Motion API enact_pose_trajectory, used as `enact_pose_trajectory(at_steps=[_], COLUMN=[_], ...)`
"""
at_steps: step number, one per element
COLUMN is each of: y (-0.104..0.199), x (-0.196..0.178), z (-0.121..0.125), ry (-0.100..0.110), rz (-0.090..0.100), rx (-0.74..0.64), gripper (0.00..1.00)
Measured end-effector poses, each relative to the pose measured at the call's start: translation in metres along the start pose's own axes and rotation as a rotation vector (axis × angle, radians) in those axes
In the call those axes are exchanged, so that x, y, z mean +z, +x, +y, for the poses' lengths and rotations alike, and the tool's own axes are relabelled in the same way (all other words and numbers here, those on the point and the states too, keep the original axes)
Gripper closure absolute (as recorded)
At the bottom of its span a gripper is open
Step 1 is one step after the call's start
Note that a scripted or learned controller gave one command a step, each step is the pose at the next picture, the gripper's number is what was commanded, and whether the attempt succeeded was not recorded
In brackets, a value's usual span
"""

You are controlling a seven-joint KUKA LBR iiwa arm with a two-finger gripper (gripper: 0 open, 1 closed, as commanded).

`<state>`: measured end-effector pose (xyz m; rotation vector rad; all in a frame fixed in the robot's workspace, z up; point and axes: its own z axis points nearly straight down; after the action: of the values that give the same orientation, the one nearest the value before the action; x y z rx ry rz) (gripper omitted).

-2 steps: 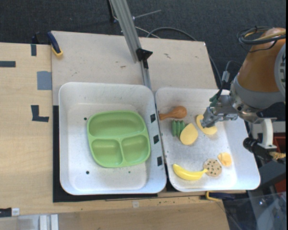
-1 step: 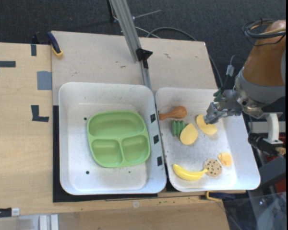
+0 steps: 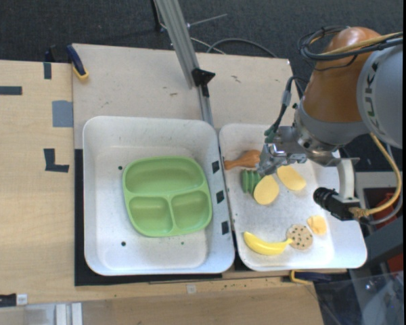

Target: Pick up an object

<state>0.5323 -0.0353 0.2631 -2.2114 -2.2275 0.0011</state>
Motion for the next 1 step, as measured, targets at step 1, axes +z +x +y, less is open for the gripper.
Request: enact_pose_trajectory(at_steps=[1], y=[0.0452], x=[0.0023], z=[0.0010], ry=[0.000], rz=[-0.001], rx=[0.001], gripper=[1.00])
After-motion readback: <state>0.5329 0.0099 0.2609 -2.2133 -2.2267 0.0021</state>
